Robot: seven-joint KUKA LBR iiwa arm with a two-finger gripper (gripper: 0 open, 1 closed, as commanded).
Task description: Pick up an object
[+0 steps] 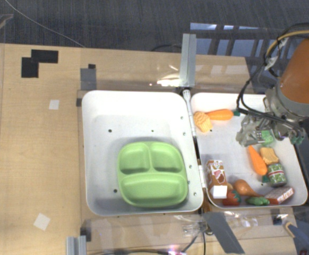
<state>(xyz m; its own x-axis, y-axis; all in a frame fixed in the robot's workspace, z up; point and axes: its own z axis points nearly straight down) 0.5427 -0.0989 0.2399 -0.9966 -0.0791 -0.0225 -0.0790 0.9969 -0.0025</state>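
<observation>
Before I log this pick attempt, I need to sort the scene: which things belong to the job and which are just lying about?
Job in hand:
gripper
right bin
toy carrot
second carrot
small carton
little can
onion

Lying about:
left bin
green divided plate

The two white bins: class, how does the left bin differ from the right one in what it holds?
The left bin holds one large thing, a green divided plate lying flat, while the right bin holds many small toy foods, among them a carrot and a small carton. The arm's tool hangs over the right bin, not the left bin. Both are shallow, white and set side by side.
</observation>
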